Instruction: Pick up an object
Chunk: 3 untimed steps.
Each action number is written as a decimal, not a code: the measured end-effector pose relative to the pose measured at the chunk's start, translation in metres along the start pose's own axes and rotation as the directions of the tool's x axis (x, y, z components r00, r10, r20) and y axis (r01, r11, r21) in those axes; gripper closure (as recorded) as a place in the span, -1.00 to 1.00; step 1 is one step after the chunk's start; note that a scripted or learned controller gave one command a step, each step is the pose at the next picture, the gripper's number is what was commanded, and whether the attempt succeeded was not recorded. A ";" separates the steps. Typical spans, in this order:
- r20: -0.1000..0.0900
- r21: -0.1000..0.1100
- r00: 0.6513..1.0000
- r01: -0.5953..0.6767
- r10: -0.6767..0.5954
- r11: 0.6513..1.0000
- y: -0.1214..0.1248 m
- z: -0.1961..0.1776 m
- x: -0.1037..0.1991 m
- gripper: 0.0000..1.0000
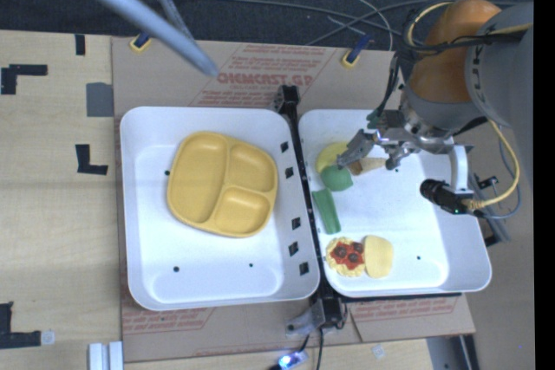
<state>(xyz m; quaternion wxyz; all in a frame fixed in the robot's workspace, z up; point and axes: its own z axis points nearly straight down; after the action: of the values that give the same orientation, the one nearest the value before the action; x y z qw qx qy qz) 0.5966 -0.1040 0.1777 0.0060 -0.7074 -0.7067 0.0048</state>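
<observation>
I've got my gripper (375, 153) down in the right bin (451, 260), near its left wall, and my fingers look spread, one reaching left toward the pale yellow-green piece (329, 157) and the other angled down to the right, with nothing I can see caught between them. The things I could take are bunched at that side: the yellow-green piece, a rounder green piece (337, 179) just below it and touching it, a green stick-shaped piece (327, 210) lying along the divider (301, 186), and farther toward the front a yellow item with red spots (347, 256) beside a pale yellow lump (378, 256). The left bin (147, 212) holds a yellow divided plate (222, 184), well apart from me. My worry is the crowding: if I close here, a fingertip may land on top of the yellow-green piece or wedge between it and the round green one, so I'd shove them against the bin wall instead of trapping one. Rounded shapes like these would likely squirt out sideways, and I could lift off holding nothing
</observation>
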 end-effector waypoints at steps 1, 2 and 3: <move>0.001 -0.013 1.000 0.003 -0.003 1.000 0.003 -0.007 0.000 -1.00; 0.002 -0.009 1.000 0.003 -0.003 1.000 0.008 0.056 0.003 -1.00; 0.003 -0.014 1.000 0.003 -0.003 1.000 0.008 0.095 0.004 -1.00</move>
<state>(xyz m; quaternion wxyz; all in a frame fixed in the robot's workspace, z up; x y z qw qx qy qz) 0.6035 -0.1002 0.0829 -0.0002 -0.7065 -0.7077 0.0011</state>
